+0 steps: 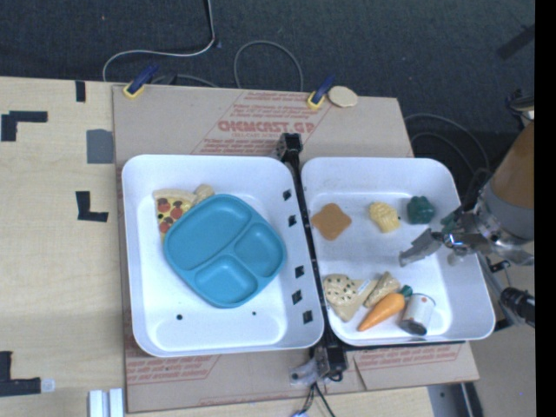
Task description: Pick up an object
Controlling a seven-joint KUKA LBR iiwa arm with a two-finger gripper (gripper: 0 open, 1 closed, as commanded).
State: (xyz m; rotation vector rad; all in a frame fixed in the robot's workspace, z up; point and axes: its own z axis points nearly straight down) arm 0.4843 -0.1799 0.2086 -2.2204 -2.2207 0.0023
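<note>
In the right bin (439,174) lie a brown flat piece (331,221), a yellow lump (383,215), a dark green object (421,208), a speckled cookie (340,291), an orange carrot (381,312) with a tan wedge (380,287) beside it, and a small white and black object (418,313). My gripper (427,238) hangs over the right side of this bin, just below the green object and right of the yellow lump. Its fingers are open with nothing between them. The nearer finger (413,251) points toward the bin's middle.
The left bin (139,233) holds a blue divided plate (225,249) with a pizza slice (171,207) partly under its upper left rim. A black divider (300,233) runs between the bins. Cables and clamps lie beyond the cardboard's far edge.
</note>
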